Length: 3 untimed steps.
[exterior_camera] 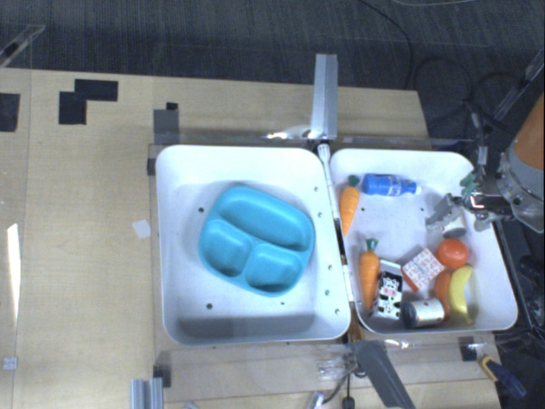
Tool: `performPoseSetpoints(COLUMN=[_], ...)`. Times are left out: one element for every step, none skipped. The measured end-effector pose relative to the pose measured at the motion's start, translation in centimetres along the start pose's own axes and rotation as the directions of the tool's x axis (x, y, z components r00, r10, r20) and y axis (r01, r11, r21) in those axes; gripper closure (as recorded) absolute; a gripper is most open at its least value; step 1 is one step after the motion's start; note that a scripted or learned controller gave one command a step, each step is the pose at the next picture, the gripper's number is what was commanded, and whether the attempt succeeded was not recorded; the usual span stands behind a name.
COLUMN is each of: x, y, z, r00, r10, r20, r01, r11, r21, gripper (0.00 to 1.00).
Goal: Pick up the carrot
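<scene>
Over the right bin (490, 313), near its right wall, the tool (456, 211) hangs with fingers apart and nothing between them, well apart from two carrots, one (349, 204) against the divider, one (369, 273) by clutter, probably mid-approach.

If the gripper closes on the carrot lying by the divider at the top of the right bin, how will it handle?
The carrot looks rigid and tapered, so it may slip toward its thin tip. Round-bodied, it could roll. The divider wall alongside probably crowds one finger.

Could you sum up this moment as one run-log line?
gripper: over right bin, nothing held | carrots: lying at bin's left side | pick: not yet done
</scene>
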State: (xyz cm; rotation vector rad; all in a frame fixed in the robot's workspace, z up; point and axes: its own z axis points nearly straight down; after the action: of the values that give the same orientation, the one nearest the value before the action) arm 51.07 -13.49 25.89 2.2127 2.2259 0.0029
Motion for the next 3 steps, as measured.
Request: performPoseSetpoints(x=[8.9,5.0,3.4], y=[-2.3,-2.3,6.3], z=[7.5,13.4,16.8], r00=[0.996,0.955,0.926], r10=[-0.091,-0.298,-0.379], r20=[-0.001,-0.002,0.003], r01=[0.091,0.298,0.379], r11=[0.996,0.955,0.926], r21=[0.0,0.001,-0.008], gripper=[0.0,0.0,0.0])
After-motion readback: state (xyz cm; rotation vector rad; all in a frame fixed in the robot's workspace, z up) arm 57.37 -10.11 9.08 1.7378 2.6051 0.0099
